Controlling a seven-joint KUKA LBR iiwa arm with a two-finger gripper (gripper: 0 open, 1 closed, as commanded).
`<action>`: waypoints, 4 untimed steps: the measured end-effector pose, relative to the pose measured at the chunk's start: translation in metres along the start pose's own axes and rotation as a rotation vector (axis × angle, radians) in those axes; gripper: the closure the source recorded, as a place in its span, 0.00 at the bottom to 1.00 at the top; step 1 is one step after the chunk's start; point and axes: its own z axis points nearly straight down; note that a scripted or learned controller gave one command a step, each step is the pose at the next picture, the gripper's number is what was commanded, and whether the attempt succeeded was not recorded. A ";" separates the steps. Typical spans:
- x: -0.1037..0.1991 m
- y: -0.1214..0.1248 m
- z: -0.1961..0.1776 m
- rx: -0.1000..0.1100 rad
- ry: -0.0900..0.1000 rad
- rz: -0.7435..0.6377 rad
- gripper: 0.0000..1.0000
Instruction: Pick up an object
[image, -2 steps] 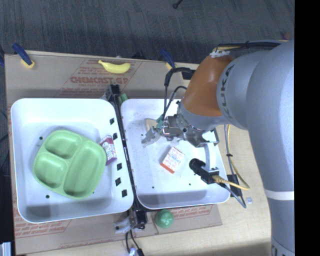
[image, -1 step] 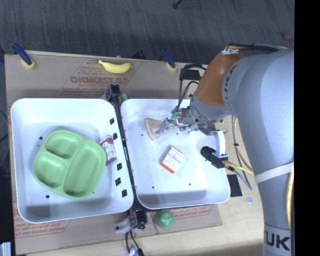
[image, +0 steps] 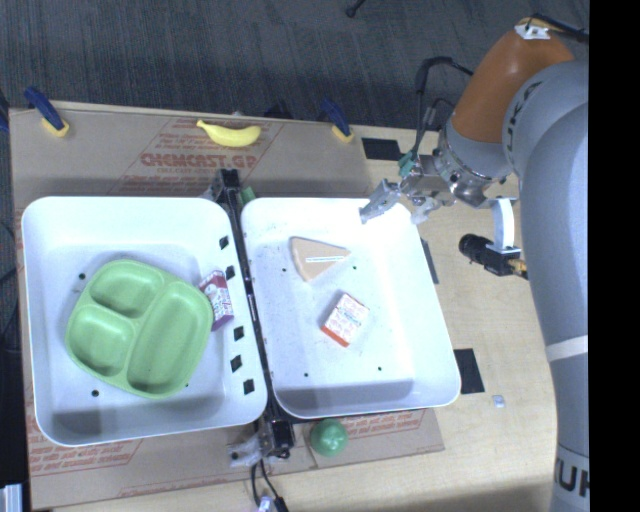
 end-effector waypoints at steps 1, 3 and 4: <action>0.020 -0.038 0.133 0.007 0.001 -0.002 0.00; 0.102 -0.110 0.012 0.002 0.003 -0.002 1.00; 0.006 -0.169 0.005 0.005 0.001 0.002 1.00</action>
